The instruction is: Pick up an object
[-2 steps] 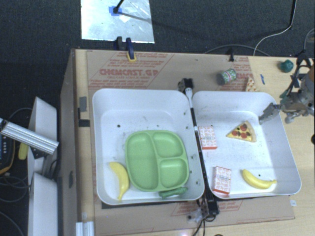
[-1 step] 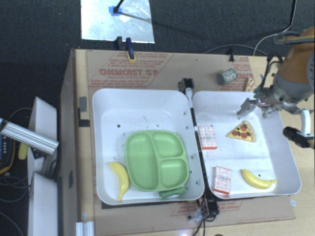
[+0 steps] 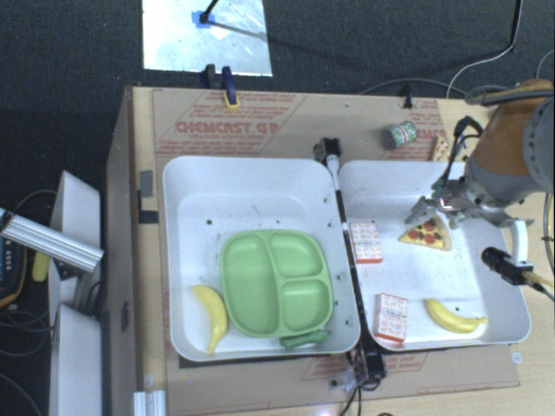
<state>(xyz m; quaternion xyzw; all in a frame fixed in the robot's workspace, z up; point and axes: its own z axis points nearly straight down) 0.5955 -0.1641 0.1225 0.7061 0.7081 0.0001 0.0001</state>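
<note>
Dark carpet floor, a bench (image 3: 260, 120) topped with brown printed board, two shallow white bins side by side on it.

Left bin (image 3: 199, 180) — a green divided plate (image 3: 276, 282) at the near middle; a yellow banana (image 3: 211, 316) just beside its left edge; a green handle-like piece (image 3: 303, 340) touching its near rim.

Right bin (image 3: 381, 189) — a pizza slice (image 3: 427, 235) toward the centre right; two small red-and-white boxes, one (image 3: 366, 242) by the dividing wall, one (image 3: 392, 316) at the near edge; a second banana (image 3: 453, 316) near right.

My gripper (image 3: 431, 209) sits just over the far tip of the pizza slice, arm coming in from the right with the orange band above the wrist. I cannot tell whether it is open or closed, nor whether it touches the slice.

On the board beyond the right bin: a small green can (image 3: 401, 133) lying on its side
</note>
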